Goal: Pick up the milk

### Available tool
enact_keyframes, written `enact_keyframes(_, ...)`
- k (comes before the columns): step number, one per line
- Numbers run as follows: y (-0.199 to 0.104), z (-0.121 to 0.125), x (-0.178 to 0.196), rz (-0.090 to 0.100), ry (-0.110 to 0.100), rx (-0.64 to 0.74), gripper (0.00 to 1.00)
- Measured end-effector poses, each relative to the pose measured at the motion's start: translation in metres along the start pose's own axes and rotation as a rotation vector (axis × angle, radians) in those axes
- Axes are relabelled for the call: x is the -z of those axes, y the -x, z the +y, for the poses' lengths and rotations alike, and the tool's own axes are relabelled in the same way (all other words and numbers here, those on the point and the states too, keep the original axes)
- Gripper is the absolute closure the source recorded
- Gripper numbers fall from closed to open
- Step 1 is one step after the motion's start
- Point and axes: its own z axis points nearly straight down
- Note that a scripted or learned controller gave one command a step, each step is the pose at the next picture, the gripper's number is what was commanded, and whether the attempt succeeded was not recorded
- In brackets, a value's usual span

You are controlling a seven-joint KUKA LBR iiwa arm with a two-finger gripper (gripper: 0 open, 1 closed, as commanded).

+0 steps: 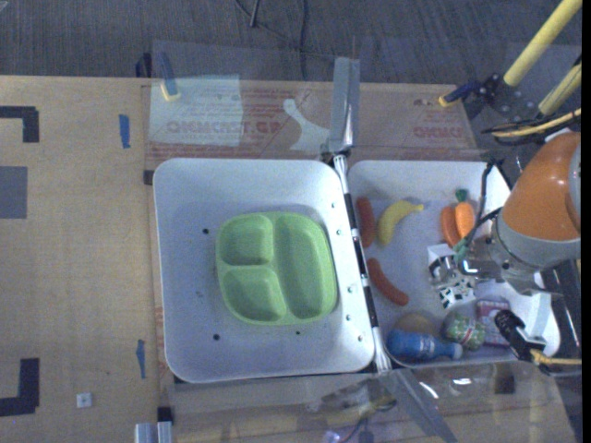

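Note:
The milk (455, 294) is a small white carton with black cow patches, lying in the right bin (417, 172) toward its right side. My gripper (450, 269) hangs just above and behind the carton, at the end of the grey arm with the orange band (545, 201) that reaches in from the right. The gripper's metal parts overlap the carton's top edge, and I cannot make out whether it touches the carton.
The right bin also holds two red sausages (367, 221) (388, 282), a banana (399, 217), a carrot (462, 220), a blue bottle (421, 346), a speckled green item (464, 330) and a purple pack (494, 314). A green divided plate (275, 268) lies in the left bin (185, 247).

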Motion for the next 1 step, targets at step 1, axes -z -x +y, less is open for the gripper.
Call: enact_keyframes(1, -0.0832, 0.0106, 0.0802, -0.003, 0.005, 0.001, 1.00)
